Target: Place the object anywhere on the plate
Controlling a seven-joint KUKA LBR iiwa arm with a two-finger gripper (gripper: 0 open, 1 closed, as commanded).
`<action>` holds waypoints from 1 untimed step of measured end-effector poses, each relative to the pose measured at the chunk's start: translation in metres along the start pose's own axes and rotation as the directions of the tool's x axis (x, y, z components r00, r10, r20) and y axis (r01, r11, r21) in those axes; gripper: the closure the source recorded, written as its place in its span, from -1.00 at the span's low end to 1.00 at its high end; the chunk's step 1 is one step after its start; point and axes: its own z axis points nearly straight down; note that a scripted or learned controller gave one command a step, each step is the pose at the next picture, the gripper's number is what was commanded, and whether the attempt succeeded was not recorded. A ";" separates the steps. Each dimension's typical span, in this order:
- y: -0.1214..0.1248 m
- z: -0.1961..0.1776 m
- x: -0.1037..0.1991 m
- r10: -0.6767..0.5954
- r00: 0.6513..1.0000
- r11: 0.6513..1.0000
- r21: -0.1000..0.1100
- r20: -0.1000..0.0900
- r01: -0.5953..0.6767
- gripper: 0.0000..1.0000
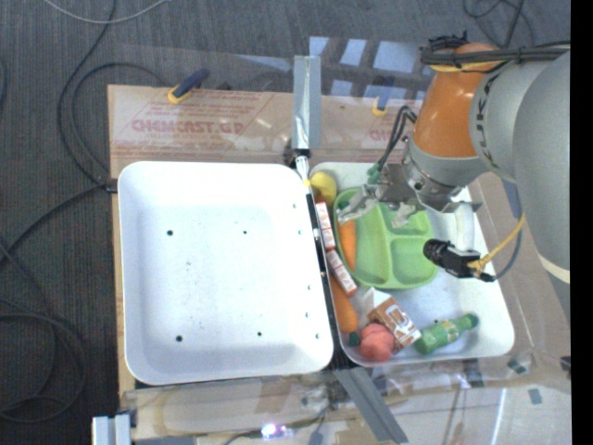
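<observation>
The pincer point(389, 202), whose opening I cannot tell, hangs over the far rim of the green plate point(394, 248) in the right bin point(496, 327) by the table's right edge, so I judge nothing placed yet, with the orange carrot point(347, 241) just beside the plate.

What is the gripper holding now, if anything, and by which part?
It cannot be told. The gripper sits over the far edge of the green plate in the right bin, with nothing seen between its fingers.

Green divided plate point(394, 248) flat in right bin, partly under arm.
</observation>
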 end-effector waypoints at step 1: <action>0.000 0.000 0.000 0.000 1.000 1.000 0.000 0.000 0.000 -1.00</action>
